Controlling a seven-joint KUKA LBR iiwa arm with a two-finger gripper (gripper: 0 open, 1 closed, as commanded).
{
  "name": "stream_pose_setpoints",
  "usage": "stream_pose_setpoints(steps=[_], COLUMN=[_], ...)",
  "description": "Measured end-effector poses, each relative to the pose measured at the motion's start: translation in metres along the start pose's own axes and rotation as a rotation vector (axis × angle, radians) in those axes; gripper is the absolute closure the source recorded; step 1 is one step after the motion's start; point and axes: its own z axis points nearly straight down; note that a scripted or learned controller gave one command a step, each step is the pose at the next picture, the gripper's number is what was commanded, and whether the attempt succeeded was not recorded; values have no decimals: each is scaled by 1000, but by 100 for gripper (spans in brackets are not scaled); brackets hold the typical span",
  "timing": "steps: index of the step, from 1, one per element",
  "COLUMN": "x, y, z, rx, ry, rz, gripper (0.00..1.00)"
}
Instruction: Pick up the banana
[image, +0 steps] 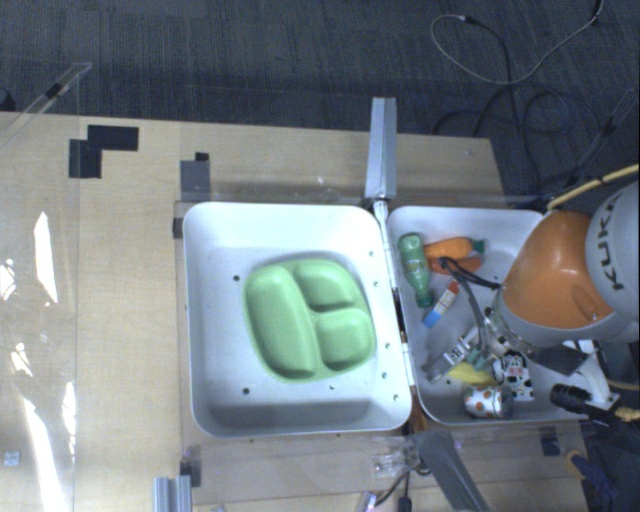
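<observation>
In right bin (530, 218), near side: gripper (478, 352) over banana (470, 375); finger state indiscernible. Centre on banana, avoid mushroom-like toy (483, 402), close squarely, lift straight.

Yellow banana (471, 375), partly hidden, low in the right bin (440, 405), among clutter

Green tray (305, 320), yellow banana (468, 374), orange carrot (450, 248), white bins (215, 300).

A divided plate (308, 318) lies in the left bin (205, 330); clutter fills the right bin (440, 412).
</observation>
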Motion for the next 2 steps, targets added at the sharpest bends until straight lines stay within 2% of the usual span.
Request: stream_pose_setpoints(steps=[1,2], x=[-2,-31], y=[4,-18], z=[-13,-1], rx=[-10,-4], ry=[-7,1], rz=[-1,593], gripper=[100,100])
